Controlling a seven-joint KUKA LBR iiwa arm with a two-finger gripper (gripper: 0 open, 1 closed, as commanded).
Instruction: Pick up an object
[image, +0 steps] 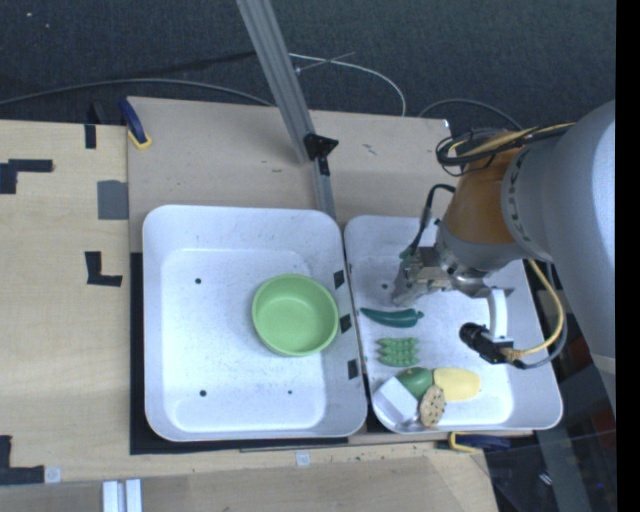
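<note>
My gripper (403, 292) hangs over the upper left part of the right bin (530, 400), fingers pointing down and left. Just below its tips lies a dark green chili pepper (392, 317); nothing shows between the fingers. Lower down in the same bin lie a green pea pod (397, 350), a yellow lemon-like piece (456, 383), a green rounded piece (414, 381), a white block (396, 402) and a tan speckled cookie (432, 405). A green bowl (294, 314) stands in the left bin (180, 300), right of its middle.
A grey pole (288, 85) slants down from the top to the bins' shared back edge. A black cylinder (482, 343) on the wrist hangs over the right bin's middle. Cables loop behind the arm. The arm's bulk covers the bin's right side.
</note>
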